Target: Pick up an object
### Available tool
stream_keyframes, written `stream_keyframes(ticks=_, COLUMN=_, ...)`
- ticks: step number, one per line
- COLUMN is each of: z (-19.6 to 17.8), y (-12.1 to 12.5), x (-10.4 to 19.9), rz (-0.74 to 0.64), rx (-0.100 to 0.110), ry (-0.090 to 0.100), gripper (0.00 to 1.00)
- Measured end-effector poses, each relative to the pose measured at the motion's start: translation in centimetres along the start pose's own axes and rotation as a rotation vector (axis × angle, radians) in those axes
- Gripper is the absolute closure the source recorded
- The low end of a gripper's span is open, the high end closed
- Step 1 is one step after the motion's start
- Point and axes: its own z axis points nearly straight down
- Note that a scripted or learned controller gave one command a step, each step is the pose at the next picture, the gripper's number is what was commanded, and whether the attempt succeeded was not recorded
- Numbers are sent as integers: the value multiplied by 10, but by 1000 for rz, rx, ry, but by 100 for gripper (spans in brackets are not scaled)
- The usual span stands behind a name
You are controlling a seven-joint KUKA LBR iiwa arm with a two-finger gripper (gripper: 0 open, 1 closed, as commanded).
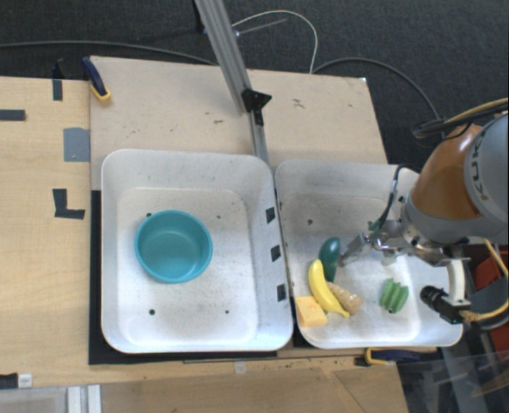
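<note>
The right bin (pixel 323 183) holds a dark green oval object (pixel 329 251), a yellow banana (pixel 322 287), a yellow block (pixel 310 311), a small tan piece (pixel 348 299) and a green ridged object (pixel 394 296). My gripper (pixel 352 250) is low in this bin, just right of the dark green oval object and above the banana. I see nothing lifted off the bin floor. The grey arm with its orange band (pixel 444 183) reaches in from the right. A teal bowl (pixel 174 246) sits in the left bin (pixel 117 231).
A slanted metal pole (pixel 229 50) crosses the bench behind the bins, ending at the wall between them. Cables run over the dark floor at the back. A blue and yellow clamp (pixel 95 80) sits at the bench's back left corner.
</note>
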Motion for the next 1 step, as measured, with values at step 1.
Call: stream_keyframes(ticks=1, z=-10, y=0, x=1, rz=-1, rx=1, ry=1, gripper=100)
